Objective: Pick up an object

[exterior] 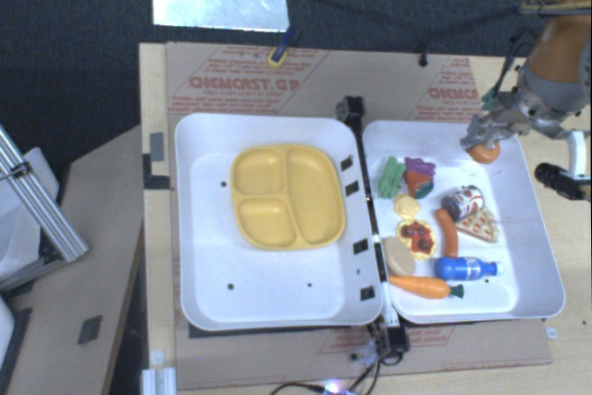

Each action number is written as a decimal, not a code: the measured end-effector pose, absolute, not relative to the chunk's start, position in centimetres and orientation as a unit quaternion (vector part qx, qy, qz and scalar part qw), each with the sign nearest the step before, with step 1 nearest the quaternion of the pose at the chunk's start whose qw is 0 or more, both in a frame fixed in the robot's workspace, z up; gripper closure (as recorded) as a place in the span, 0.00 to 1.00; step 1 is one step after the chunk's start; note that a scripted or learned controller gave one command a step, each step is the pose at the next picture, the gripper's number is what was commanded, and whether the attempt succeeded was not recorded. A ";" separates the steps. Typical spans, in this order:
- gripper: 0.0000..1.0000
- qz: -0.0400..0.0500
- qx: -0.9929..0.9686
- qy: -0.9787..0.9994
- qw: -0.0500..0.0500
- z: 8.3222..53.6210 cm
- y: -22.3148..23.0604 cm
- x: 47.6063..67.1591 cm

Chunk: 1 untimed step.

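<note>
Gripper (485,141) is up over the far right corner of the right bin (541,268), and there's a small orange object (485,153) right at its tip. It looks pinched between the fingers and lifted a bit off the bin floor, though the view is slanted so I can't swear it's clear of the surface. My read: the grab itself seems done, and what's left is just proving it holds while the arm carries it up.

Everything else is sitting loose in the right bin: a green veggie (392,175), a purple thing (419,169) beside it, a small pizza (417,237), a hot dog (447,232), a triangular slice (478,226), a blue bottle (465,269) lying on its side, and a carrot (422,287) near the front edge. None of them touch the gripper.

Left bin (199,199) has a yellow divided plate (285,196) in the middle, compartments bare.

If the pinch is only on the edge of that orange piece, it could slip out.
</note>
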State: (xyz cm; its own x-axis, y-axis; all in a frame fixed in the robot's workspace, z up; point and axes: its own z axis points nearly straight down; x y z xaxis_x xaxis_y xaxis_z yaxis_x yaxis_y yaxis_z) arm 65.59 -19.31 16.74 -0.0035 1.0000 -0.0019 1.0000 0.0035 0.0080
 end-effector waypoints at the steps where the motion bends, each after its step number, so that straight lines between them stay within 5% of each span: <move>1: 1.00 0.002 0.705 0.709 0.004 22.3 -19.3 65.8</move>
State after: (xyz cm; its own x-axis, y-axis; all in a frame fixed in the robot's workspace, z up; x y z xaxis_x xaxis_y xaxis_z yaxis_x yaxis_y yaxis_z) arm 65.77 -19.35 22.28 -0.0049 1.0000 -0.0023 1.0000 0.0050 0.0083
